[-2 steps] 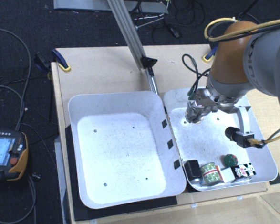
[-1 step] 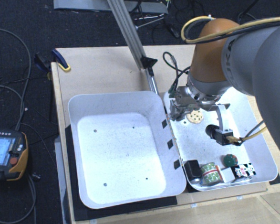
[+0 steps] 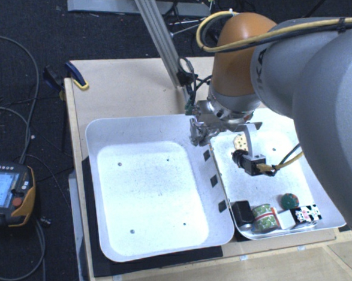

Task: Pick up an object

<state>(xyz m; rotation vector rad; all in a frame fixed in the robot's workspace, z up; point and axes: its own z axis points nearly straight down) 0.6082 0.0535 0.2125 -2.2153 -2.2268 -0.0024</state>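
While the hand (image 3: 201,133) hangs over the bins' shared rim, its grip impossible to tell, the right bin (image 3: 284,136) holds a die (image 3: 241,142), green ball (image 3: 288,200) and can (image 3: 264,217) near its front.

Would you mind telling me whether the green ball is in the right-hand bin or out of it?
In. The green ball lies inside the right bin, near its front edge, beside the other small objects.
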